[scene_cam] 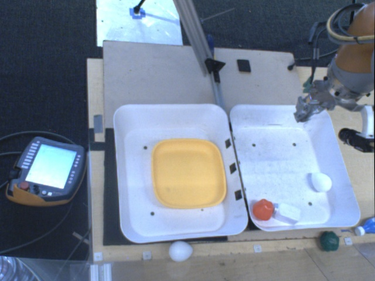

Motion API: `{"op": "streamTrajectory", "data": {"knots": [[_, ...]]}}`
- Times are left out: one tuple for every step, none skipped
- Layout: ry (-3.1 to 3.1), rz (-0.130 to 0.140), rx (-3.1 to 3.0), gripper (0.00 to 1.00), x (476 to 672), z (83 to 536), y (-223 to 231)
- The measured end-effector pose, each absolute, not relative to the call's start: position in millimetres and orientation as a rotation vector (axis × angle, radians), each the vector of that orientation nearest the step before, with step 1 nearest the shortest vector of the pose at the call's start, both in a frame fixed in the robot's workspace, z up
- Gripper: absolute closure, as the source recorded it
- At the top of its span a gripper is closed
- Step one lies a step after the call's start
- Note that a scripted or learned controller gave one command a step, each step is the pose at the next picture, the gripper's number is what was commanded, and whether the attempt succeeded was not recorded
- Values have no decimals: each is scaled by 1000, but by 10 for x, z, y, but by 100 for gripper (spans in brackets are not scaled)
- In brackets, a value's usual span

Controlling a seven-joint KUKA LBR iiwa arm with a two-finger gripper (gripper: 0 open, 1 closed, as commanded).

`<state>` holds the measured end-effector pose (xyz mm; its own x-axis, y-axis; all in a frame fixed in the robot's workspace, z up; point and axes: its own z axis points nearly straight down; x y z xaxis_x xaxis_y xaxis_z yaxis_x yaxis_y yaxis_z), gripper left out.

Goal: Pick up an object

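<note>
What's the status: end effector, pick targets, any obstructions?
End effector over right bin's top-right corner, nothing held. White egg, orange-capped piece lie untouched at bin's bottom. Path unobstructed.

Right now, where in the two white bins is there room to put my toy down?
The right bin has bare floor across its middle and far part, between the gripper at its far rim and the white egg. Its near edge is crowded by the orange ball and white block. In the left bin, the yellow plate leaves bare strips around it.

Yellow plate (189,172) in left bin (132,127); white egg (320,182) in right bin (343,157).
</note>
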<state>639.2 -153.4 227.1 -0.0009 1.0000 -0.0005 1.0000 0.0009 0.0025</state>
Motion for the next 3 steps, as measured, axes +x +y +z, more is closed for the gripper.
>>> {"op": "streamTrajectory", "data": {"knots": [[2227,2,2216,100,6403,2225,-961],[2227,1,2217,100,6332,2141,-458],[2227,2,2217,100,6277,2087,77]]}}
